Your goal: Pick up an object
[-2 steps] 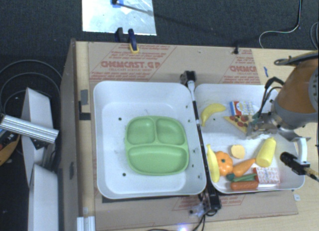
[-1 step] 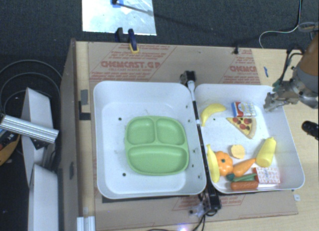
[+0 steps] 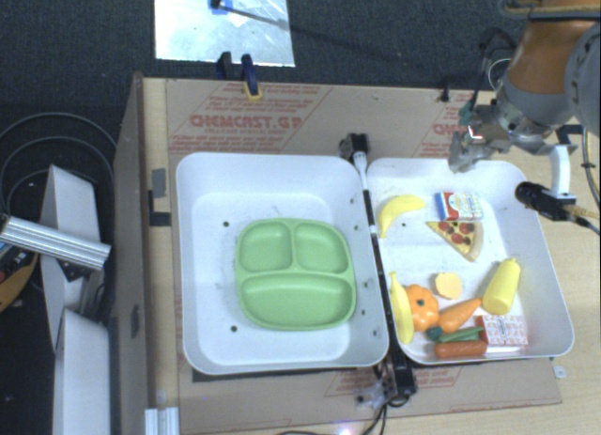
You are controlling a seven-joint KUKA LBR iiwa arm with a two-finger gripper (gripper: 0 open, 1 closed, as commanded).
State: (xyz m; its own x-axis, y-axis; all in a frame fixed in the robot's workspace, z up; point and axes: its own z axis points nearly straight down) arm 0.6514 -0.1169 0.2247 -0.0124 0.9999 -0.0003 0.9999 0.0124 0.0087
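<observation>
The grey arm (image 3: 554, 43) comes in from the top right; its orange band sits high near the corner; the wrist bends down and to the left; the small gripper (image 3: 464, 157) hangs at its tip, pointing down.

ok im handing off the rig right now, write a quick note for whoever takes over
Gripper: above the far edge of the right bin, nothing seen in it.
Right bin holds the banana, pizza slice, small carton, yellow bottle, carrot and more toy food near the front.
Left bin holds the green divided plate.
Done: nothing picked yet.
Left: descend on one item, grip, lift.
</observation>
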